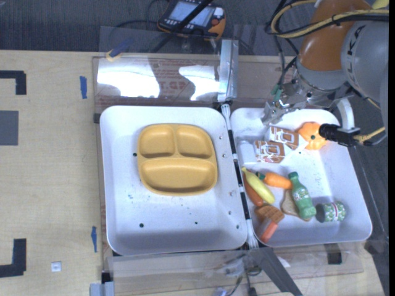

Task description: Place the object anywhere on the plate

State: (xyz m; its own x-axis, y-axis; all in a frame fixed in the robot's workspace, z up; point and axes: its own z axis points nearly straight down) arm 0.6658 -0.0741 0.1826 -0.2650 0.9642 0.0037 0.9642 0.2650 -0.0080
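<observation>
A yellow plate with three compartments lies in the left bin with nothing on it. My gripper hangs over the far left corner of the right bin, just above a red and white carton. Nothing shows between its tips. Beside the carton, to the right, sits an orange fruit. Nearer the front lie a banana, a carrot, a green bottle, a small can and brown bread pieces.
A metal divider stands behind the wall between the bins. A clear panel runs along the back of the left bin. A handheld device rests beyond the bench.
</observation>
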